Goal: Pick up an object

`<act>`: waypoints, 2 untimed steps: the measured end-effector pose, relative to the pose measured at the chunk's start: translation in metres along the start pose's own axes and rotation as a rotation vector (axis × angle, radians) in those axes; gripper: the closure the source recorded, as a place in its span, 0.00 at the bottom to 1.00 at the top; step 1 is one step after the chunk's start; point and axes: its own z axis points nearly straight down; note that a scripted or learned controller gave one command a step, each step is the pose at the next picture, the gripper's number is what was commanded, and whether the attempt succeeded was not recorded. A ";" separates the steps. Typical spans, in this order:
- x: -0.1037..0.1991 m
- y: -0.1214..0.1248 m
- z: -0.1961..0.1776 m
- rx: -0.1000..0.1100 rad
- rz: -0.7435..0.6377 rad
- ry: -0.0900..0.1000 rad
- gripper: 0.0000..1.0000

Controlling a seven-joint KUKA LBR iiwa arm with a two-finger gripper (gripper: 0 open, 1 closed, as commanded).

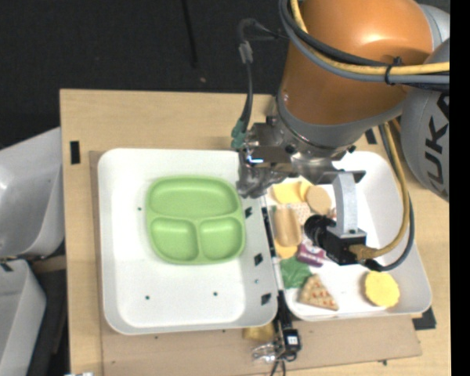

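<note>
Gripper [256, 175] hangs at the upper right corner of the plate [194, 218]. I can't tell how wide it stands, and I see nothing held in it. Likeliest pick, I'd say, is the roll [284, 227], just right of the plate in the right bin [380, 202]. It looks like toy food, so probably light, stiff, smooth and a bit slippery. I'd take it across its narrow middle. The pizza slice [319, 294] and yellow disc [381, 288], further right of the plate and lower, lie flat and look harder to pinch.
</note>
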 end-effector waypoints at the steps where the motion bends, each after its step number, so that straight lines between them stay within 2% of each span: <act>1: 0.000 0.001 -0.010 0.000 -0.007 -0.001 1.00; 2: -0.001 0.002 -0.020 -0.001 -0.013 -0.003 1.00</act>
